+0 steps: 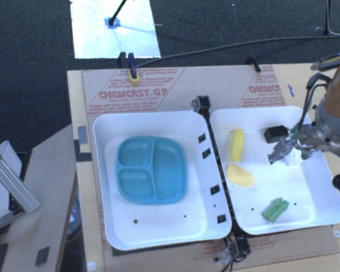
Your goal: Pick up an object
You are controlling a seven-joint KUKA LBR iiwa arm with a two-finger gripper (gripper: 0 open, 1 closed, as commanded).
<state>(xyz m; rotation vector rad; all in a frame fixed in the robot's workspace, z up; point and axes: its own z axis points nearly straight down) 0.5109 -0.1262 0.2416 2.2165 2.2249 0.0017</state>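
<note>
The gripper (277, 152) hangs over the right bin (331, 205), near its far right part, fingers pointing toward the divider between the bins. From here I cannot tell whether the fingers are spread or closed; nothing shows between them. The nearest candidates lie to its left: a yellow corn cob (237, 144) by the bin's far left side, long axis running far-to-near, and a pale yellow lemon-like piece (241, 176) just nearer. A green toy (275, 209) sits by the near edge, tilted. The left bin (112, 224) carries a blue divided plate (152, 170). I'd judge the corn closest.
</note>
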